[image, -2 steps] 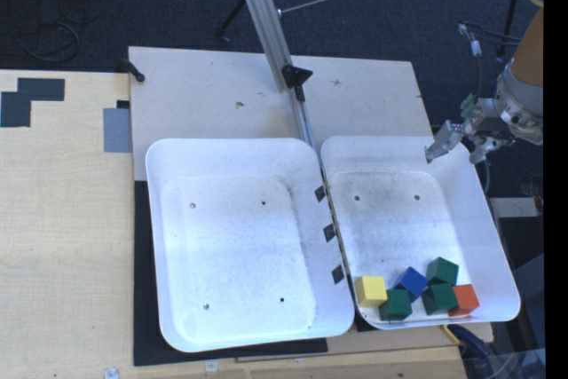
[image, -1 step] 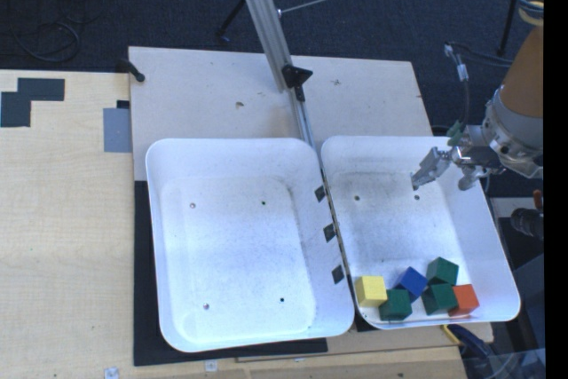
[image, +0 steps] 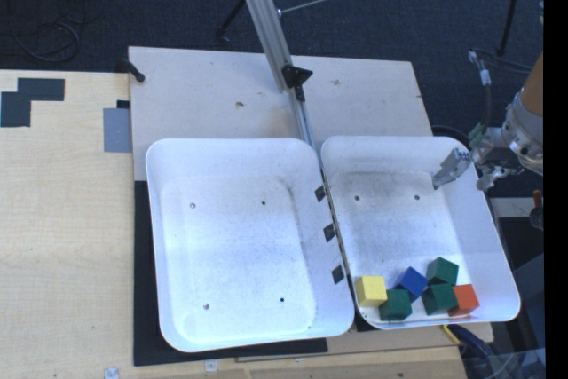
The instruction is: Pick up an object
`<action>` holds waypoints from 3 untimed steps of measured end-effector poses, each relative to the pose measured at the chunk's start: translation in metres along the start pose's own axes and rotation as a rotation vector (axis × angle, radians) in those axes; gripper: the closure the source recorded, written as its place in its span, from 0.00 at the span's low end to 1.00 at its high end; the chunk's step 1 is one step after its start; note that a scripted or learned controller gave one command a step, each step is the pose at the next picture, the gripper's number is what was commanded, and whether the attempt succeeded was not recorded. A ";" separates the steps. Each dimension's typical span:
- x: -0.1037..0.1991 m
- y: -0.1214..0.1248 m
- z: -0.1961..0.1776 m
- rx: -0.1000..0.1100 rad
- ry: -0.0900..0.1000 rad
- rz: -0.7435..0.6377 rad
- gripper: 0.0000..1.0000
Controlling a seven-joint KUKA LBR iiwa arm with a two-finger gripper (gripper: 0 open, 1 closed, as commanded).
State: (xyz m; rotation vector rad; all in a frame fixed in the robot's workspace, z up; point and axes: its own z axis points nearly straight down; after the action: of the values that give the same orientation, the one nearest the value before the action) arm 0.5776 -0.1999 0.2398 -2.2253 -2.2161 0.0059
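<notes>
Camera view: a grey two-finger gripper point(image: 468, 166), fingers spread and holding nothing, hovers at the right white plastic bin's point(image: 390, 200) upper right rim. Small cubes, yellow point(image: 372, 289), blue point(image: 412, 281), three green point(image: 442, 271) and orange point(image: 464, 300), cluster touching in its near corner. A good pick probably targets the outer yellow cube. Left bin point(image: 231, 244) alongside; pale bench, dark floor.
</notes>
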 end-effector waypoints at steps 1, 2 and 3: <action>0.073 -0.016 0.110 0.008 0.007 -0.007 0.00; 0.102 -0.007 0.142 0.004 0.005 -0.006 0.00; 0.155 -0.043 0.045 -0.006 0.004 -0.008 0.00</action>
State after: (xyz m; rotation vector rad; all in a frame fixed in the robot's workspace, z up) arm 0.5355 -0.0448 0.1946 -2.2178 -2.2255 -0.0055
